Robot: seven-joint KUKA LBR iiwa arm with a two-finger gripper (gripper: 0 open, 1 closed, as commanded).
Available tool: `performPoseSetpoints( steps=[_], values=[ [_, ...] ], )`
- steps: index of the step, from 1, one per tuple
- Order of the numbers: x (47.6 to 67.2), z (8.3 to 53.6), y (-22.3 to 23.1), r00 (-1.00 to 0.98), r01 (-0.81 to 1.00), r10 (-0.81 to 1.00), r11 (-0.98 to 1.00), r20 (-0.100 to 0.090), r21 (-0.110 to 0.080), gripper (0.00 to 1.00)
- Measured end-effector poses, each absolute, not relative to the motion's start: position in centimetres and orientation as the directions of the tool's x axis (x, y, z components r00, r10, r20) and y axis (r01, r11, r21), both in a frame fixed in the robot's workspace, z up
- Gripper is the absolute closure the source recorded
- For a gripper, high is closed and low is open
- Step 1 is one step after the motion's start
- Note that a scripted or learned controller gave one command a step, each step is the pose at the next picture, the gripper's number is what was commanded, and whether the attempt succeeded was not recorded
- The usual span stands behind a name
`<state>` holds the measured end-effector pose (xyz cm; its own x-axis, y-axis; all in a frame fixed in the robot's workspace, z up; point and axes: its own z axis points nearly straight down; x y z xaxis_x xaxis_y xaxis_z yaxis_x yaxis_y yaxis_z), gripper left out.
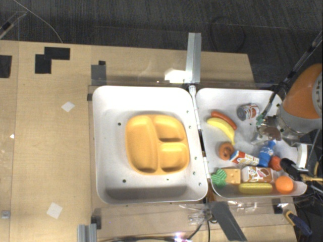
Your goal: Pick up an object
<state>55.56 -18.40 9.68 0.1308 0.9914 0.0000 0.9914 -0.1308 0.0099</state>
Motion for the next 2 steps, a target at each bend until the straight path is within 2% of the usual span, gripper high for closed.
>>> performPoseSetpoints(
  steps=[1,2],
  values=[
    [51.20,12.56,-17.35,0.415,0.910,0.910,-0.415,0.000,-0.003,1.00],
    [51.22,12.57,-17.31,0.415,0.910,0.910,-0.415,0.001,-0.003,0.00]
  ],
)
